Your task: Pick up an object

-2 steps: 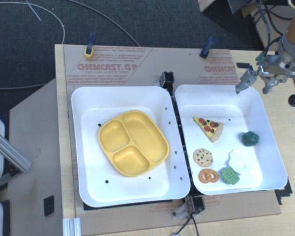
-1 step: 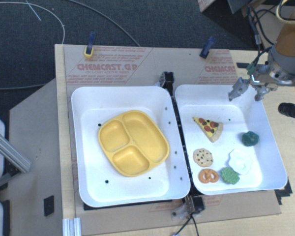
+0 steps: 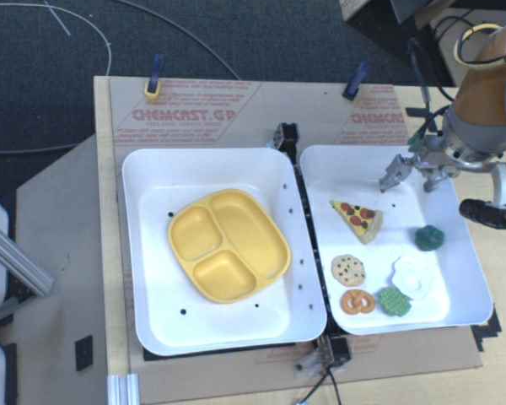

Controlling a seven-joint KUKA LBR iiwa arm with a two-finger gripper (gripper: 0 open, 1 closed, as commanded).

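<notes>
My gripper (image 3: 413, 178) hangs over the back of the right bin (image 3: 320, 163), its two grey fingers spread open with nothing between them. A pizza slice (image 3: 357, 218) lies just in front of and left of the gripper. Farther forward sit a chocolate-chip cookie (image 3: 348, 269), a pretzel (image 3: 357, 301), a green waffle-like piece (image 3: 395, 301), a white fried egg (image 3: 411, 278) and a dark green broccoli piece (image 3: 429, 238).
The left bin (image 3: 143, 184) holds a yellow divided tray (image 3: 228, 244). A black clamp (image 3: 286, 134) sits between the bins at the back. Blue clips (image 3: 155, 72) (image 3: 355, 81) hold the cardboard underlay. The arm's orange band (image 3: 485, 62) is at the upper right.
</notes>
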